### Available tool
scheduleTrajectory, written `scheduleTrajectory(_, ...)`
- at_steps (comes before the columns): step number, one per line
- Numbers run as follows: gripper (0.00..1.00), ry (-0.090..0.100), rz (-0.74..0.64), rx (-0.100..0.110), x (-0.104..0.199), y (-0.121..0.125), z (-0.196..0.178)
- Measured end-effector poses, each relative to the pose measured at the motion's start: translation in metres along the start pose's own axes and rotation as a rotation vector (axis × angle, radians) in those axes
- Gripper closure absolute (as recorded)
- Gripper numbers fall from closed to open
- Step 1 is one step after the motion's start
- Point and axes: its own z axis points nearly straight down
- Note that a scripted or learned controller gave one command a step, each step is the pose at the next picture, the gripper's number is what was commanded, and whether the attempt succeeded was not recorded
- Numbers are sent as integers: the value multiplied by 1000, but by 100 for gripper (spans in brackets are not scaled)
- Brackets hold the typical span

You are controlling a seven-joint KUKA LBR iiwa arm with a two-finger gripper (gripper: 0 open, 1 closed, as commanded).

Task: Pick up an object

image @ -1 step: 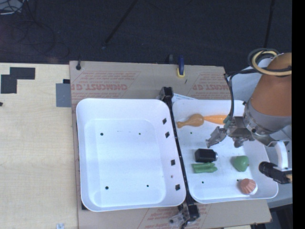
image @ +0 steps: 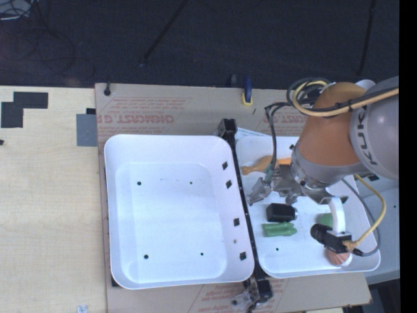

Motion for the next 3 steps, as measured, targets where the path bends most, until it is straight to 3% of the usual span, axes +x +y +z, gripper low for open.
scheduleTrajectory(1,0,-7,7,-17,-52,63,-66)
scheduleTrajectory(2,0,-9,8,-25,-101,37,-269)
scheduleTrajectory(3,100,-5,1,-5,-98,38,-268)
